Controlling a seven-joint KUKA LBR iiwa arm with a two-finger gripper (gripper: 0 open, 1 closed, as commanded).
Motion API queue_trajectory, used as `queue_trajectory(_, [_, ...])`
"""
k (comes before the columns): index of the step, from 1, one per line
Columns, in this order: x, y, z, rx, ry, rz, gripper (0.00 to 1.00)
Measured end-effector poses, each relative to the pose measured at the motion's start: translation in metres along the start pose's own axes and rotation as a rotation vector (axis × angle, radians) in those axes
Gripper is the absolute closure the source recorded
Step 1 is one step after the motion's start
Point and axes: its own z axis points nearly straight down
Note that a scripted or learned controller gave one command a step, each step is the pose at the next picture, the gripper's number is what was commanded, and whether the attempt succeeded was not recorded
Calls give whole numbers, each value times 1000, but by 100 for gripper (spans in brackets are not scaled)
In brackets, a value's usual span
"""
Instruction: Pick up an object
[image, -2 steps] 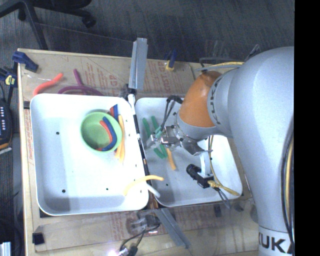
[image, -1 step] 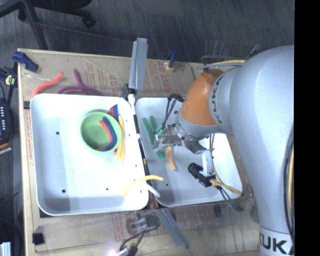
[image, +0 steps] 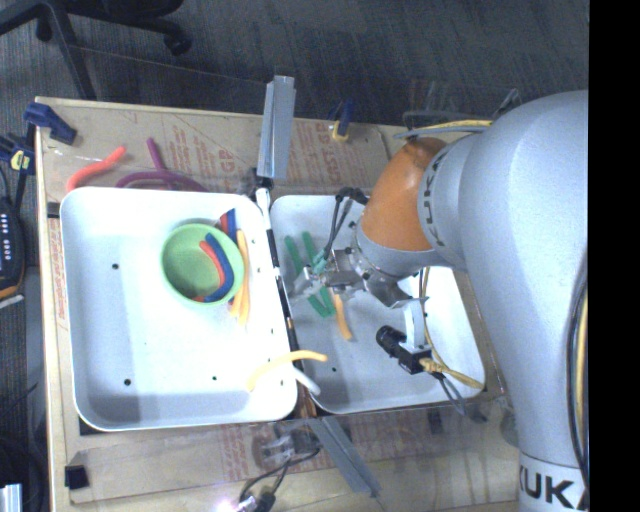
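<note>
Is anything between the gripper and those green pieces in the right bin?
Nothing visible. The gripper sits directly over the green pieces in the right bin, with an orange stick lying just beside them.

My own arm (image: 500, 190) blocks most of the right bin (image: 345, 385), esp. its right side and back wall. My gripper (image: 325, 275) is a dark tangle; can't tell its state. Green pieces (image: 305, 262) beside it partly hidden, shapes unclear. Green bowl (image: 200, 265) in left bin: contents overlap, can't separate them. My base cut off at bottom edge.
</note>
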Motion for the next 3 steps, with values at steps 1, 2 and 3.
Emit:
queue_trajectory(1, [0,0,-10,1,1,-2,100])
queue_trajectory(2, [0,0,-10,1,1,-2,0])
queue_trajectory(3, [1,1,-19,1,2,-3,100])
